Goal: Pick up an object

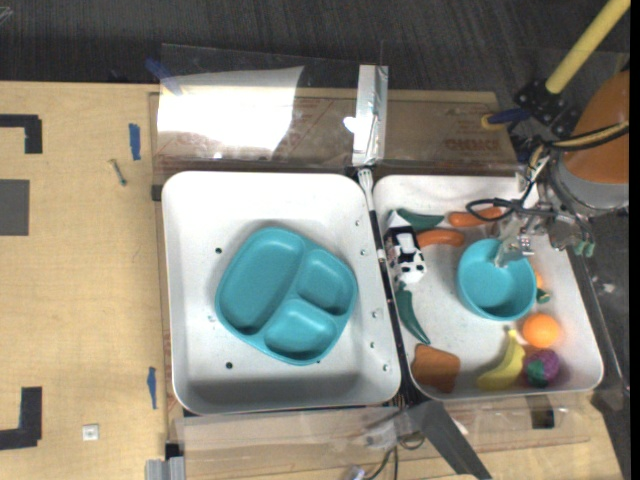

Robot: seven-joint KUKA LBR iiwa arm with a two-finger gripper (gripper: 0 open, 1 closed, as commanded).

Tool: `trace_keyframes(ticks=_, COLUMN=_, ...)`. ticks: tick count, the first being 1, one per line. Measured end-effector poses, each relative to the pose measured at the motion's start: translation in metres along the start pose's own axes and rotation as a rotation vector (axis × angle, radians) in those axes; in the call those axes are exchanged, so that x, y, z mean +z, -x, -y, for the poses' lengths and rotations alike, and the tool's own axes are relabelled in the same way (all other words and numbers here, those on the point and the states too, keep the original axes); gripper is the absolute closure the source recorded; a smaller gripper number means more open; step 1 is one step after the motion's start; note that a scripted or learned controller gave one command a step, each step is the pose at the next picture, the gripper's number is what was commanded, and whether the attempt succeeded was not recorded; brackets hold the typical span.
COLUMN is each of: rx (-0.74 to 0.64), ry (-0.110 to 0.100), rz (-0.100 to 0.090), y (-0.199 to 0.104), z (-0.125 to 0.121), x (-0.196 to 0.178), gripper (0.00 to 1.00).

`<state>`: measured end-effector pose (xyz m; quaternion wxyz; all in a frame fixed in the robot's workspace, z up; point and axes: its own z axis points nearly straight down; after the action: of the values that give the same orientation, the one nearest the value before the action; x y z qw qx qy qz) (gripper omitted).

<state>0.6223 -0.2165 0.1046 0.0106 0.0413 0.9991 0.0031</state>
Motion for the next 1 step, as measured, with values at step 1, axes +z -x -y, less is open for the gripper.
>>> trace_keyframes(ticks=1, rx=0.002, ry=-0.005, rz=-0.002, y=-0.0009, z=0.0038, x=0.0006, gripper=0.00)
